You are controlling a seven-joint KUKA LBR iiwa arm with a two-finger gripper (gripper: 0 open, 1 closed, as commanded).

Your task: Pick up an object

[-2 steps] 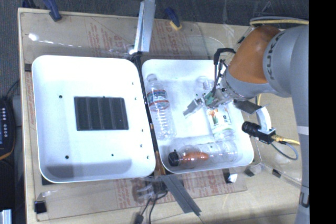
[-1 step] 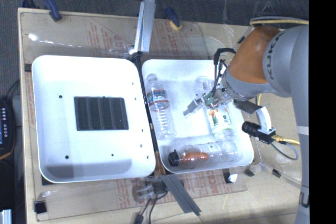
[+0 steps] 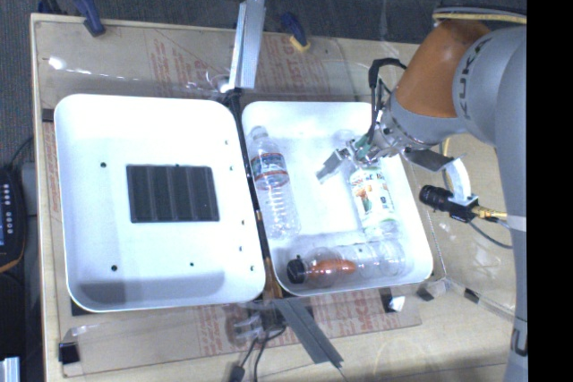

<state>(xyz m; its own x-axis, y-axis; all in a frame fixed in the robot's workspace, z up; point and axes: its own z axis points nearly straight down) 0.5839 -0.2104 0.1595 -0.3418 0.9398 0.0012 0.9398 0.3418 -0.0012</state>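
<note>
Three clear plastic bottles lie in the right white bin (image 3: 304,116). A water bottle (image 3: 272,183) with a white label rests along the bin's left wall. A bottle with a green and orange label (image 3: 374,201) lies at the right. A third bottle (image 3: 345,264) with a black cap and reddish contents lies along the near wall. My gripper (image 3: 346,160) hangs low over the upper end of the labelled bottle, open, one grey finger (image 3: 329,166) splayed to the left. I see nothing held between the fingers.
The left white bin (image 3: 89,130) has a black slatted panel (image 3: 172,192) on its floor. A metal bar (image 3: 245,40) stands at the back between the bins. Blue clamps (image 3: 88,12) hold the bench's far edge. A black cable plug (image 3: 448,199) sticks out right of the right bin.
</note>
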